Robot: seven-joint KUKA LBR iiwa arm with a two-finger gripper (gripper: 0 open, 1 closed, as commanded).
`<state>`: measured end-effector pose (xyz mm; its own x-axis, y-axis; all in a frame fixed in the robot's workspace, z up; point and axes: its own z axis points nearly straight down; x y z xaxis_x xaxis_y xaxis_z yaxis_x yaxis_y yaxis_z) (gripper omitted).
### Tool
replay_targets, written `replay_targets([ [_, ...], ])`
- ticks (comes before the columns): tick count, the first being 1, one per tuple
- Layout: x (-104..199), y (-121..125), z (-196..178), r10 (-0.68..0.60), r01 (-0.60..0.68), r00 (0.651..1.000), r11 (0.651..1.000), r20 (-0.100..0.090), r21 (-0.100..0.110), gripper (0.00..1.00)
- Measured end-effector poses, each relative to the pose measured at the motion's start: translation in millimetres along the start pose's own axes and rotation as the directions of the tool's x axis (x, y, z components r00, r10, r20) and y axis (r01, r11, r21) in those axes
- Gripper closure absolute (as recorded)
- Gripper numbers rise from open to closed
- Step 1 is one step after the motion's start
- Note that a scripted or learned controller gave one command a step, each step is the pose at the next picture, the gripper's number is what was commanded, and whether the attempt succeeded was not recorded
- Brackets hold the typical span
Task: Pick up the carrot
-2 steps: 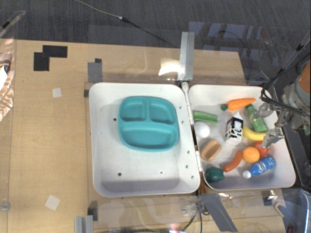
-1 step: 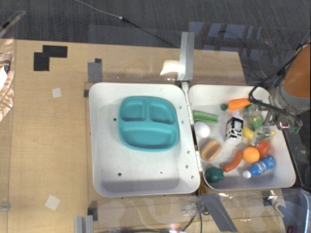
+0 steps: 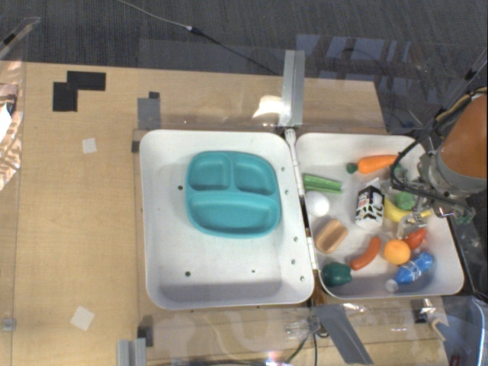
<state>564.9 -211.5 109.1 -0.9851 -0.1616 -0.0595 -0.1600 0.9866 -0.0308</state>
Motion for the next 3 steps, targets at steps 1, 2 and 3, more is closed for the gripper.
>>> replay_targets([
  [1,53.5,15.6,14.3,-0.223,0.222,0.974,0.975,-0.032,-0.031,0.0],
  [2,44.8,66.6,14.3,-0.135,0.134,0.99,0.991,-0.04,-0.03,0.0],
  [3,45.1,119.3,12.1,-0.085,0.084,0.996,0.996,-0.039,-0.027,0.0],
])
